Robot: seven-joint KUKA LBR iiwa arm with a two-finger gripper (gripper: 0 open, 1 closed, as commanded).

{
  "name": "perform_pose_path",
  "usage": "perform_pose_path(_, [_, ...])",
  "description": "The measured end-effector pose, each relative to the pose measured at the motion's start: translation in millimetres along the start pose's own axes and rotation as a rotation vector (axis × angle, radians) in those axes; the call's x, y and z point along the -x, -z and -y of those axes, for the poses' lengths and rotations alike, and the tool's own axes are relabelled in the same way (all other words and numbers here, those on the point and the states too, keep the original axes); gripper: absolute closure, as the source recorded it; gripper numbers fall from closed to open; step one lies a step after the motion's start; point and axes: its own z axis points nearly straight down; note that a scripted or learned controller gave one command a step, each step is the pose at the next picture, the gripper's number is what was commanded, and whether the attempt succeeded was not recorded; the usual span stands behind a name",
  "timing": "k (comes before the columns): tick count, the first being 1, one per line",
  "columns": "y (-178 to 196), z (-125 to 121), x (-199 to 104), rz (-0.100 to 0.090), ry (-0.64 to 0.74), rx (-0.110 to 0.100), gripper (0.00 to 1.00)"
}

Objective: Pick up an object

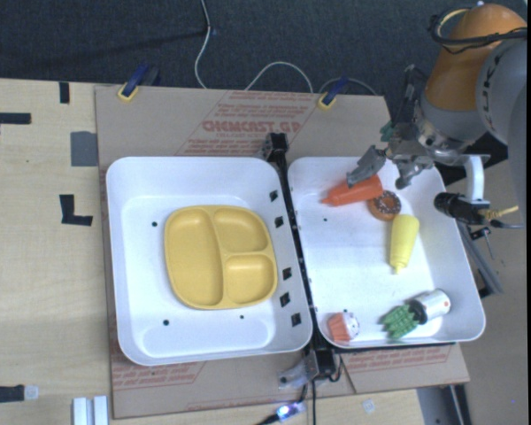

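Note:
The right bin point(354, 264) holds several toys. An orange carrot point(354, 191) lies near its far edge, with a small brown ring-shaped piece point(385, 205) just right of it. A yellow bottle-like toy point(403, 240) lies below them. At the near edge are a green and white toy point(413, 314) and a small orange and white piece point(341, 326). My gripper point(385, 169) hovers at the far side of this bin, just above the carrot and the ring. Its fingers are spread open with nothing between them.
The left bin point(133, 193) holds a yellow divided plate point(219, 257). A black hinge strip point(288, 237) runs between the two bins. Both bins rest on a cardboard sheet point(239, 122). A cable point(203, 42) runs off behind it.

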Motion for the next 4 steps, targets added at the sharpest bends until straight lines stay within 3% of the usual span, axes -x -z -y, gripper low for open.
perform_pose_path(1, [8.1, -2.9, -0.4, 0.002, 0.003, 0.014, 0.0])
perform_pose_path(2, [-45.9, 1.0, 9.1, 0.003, 0.001, 0.008, 0.0])
perform_pose_path(3, [-105.1, -3.8, 14.0, 0.006, 0.002, 0.016, 0.0])
perform_pose_path(4, [-112.3, -7.4, 16.3, 0.009, 0.003, 0.023, 0.0])
